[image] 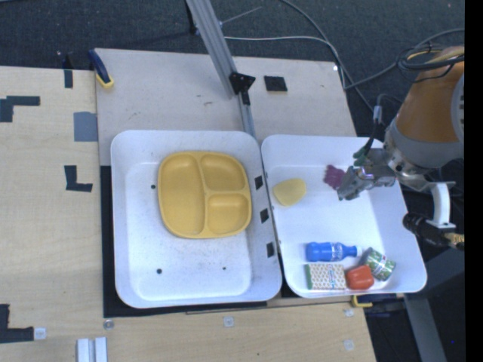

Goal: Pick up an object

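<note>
Two white bins (pixel 136 202) of smooth, faintly glossy plastic sit on a matt, pale wooden bench (pixel 45 225); in the left bin, a matt yellow plastic divided plate (pixel 204 194); in the right bin, a glossy blue plastic bottle (pixel 330 251); behind the bins, a brushed metal rail (pixel 215 36).

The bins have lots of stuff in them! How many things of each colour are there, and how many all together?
Yellow: 2, the divided plate in the left bin and the pale lump in the right bin
Purple: 1, the small piece beside the gripper
Blue: 1, the bottle
Green and white: 1, the packet
Red: 1, the round thing
Green and silver: 1, the can
Total: 7
</note>
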`<state>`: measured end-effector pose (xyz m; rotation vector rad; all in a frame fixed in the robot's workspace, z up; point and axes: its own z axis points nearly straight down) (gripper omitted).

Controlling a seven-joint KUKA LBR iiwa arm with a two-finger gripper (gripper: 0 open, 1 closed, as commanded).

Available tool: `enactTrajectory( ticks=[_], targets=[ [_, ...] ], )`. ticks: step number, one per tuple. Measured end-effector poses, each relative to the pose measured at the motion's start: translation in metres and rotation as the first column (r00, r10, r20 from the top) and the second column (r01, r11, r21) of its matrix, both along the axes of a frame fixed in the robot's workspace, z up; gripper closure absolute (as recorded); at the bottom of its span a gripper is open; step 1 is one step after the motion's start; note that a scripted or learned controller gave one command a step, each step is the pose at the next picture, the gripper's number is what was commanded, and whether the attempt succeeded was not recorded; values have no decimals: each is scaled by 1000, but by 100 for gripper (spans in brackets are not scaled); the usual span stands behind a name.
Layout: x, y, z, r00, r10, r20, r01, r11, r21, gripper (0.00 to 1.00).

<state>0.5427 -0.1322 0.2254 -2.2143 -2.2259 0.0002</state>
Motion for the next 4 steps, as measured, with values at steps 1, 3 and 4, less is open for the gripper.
enactTrajectory(
  ticks=[1, 3, 4],
  targets=[
    [5, 53, 9, 1000, 2, 1, -2, 1000, 1, 100],
    [6, 170, -5, 1000, 1, -2, -1, 1000, 0, 100],
    [8, 221, -13, 1000, 2, -1, -2, 1000, -1, 100]
  ],
)
